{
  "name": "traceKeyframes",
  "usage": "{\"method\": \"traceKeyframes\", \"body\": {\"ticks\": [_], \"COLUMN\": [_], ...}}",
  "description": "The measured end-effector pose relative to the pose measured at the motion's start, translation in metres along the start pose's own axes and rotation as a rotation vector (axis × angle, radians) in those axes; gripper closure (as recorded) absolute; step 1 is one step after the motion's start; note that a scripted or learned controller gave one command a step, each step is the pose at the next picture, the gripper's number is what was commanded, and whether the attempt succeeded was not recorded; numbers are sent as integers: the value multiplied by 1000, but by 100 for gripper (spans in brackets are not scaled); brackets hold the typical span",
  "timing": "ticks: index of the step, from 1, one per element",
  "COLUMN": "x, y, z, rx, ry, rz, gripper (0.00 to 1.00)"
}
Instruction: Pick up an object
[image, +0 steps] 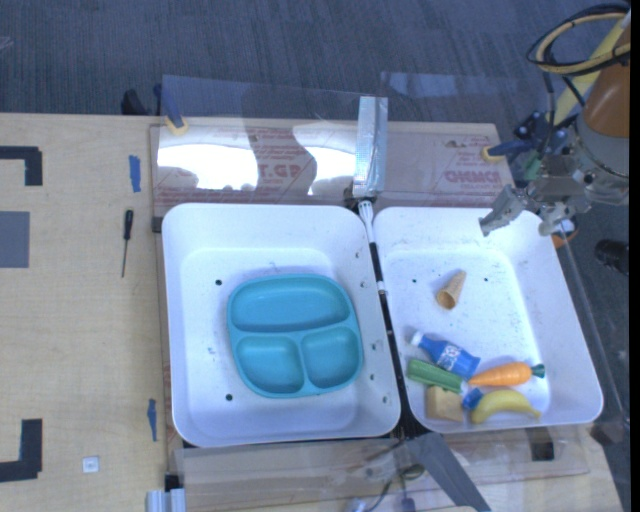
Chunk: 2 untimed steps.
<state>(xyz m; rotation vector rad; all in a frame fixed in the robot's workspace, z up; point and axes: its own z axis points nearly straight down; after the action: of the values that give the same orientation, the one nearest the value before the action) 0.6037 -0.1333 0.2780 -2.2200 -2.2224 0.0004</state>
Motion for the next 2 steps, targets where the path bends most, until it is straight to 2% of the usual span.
{"method": "traceKeyframes", "body": {"ticks": [1, 2], "x": [78, 12], "y": [-32, -11], "z": [97, 174], "rx": [8, 11], "ry": [1, 0], "rz": [68, 36], "gripper": [0, 0]}}
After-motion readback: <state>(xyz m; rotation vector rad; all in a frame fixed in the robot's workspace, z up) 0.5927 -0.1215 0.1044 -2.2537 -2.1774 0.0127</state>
